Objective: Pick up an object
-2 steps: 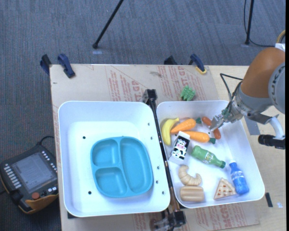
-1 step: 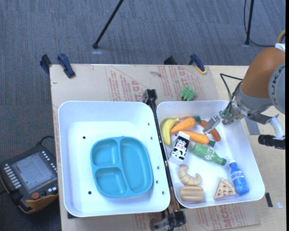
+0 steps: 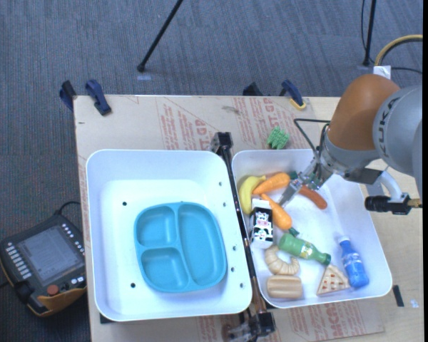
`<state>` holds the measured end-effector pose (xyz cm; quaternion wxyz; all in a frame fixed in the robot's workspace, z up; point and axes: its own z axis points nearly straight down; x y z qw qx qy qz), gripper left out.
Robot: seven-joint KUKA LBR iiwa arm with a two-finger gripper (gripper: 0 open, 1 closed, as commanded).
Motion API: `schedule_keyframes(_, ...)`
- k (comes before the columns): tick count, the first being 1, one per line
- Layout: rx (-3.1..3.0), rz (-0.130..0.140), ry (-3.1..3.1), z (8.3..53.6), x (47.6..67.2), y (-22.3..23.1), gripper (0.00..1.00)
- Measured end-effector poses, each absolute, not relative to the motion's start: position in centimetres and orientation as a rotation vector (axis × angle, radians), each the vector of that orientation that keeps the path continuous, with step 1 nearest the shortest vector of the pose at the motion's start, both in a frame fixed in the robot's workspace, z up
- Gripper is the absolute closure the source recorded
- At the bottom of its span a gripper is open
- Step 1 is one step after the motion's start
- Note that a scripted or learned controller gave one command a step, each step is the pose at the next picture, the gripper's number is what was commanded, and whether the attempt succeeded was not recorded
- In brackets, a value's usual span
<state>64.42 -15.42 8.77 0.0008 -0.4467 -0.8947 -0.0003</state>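
Gripper seen low in rt bin, among toy food: carrot, banana, sausage adjacent. Jaw state: cannot tell. Blue tray located in lt bin.

Blue divided plate laid in left bin; teach pendant placed on carpet beside bench.

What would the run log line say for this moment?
tool low in right bin, among carrots and banana | grasp: cannot tell | left bin: blue divided plate
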Motion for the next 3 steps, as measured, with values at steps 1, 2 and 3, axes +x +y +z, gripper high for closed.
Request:
schedule_keyframes(1,-1.110,-0.001,-2.938,8.8,59.3,-13.5,0.00)
schedule_keyframes(2,-0.772,0.008,-3.053,9.0,61.5,-9.5,0.00)
schedule_keyframes(3,-0.976,0.014,-2.979,9.0,63.2,-9.2,0.00)
